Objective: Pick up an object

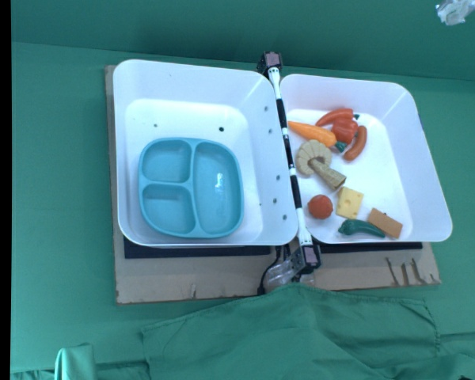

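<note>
Green bench (63, 172), toy food in right bin (423, 180), tool (461, 2) high at top right, grip state unclear.

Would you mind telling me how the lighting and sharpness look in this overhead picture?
In the camera view, the light is even and soft, with a strong teal cast; a small white glare spot sits on the blue divided plate; the toy foods in the right bin are sharp enough to tell apart; the hand at the top right corner is pale and blurred.
</note>
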You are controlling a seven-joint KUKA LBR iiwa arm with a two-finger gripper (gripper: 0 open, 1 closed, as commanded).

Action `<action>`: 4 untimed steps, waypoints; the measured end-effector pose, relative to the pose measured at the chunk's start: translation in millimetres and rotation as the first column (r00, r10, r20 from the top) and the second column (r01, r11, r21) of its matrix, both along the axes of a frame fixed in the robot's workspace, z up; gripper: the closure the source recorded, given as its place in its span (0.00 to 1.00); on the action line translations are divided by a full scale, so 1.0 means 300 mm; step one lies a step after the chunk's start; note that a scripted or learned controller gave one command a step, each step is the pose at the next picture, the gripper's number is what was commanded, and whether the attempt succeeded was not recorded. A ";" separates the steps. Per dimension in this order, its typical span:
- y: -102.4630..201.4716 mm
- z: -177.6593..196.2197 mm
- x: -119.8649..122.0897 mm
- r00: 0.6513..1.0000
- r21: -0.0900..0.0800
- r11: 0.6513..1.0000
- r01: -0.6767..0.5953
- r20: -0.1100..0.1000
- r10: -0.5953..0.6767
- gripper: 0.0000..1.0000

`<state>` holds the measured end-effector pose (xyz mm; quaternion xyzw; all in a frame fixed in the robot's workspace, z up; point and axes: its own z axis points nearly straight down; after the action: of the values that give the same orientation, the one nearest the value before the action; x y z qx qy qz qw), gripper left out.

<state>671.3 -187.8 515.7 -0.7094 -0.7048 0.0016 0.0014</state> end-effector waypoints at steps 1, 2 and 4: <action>0.002 0.254 -0.210 1.000 -0.005 1.000 -0.001 0.017 0.001 1.00; 0.004 0.399 -0.162 1.000 -0.007 1.000 -0.003 0.016 0.003 1.00; 0.008 0.398 0.097 1.000 -0.008 1.000 -0.006 0.022 0.006 1.00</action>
<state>700.3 -185.3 635.2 -0.7071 -0.7070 -0.0036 -0.0090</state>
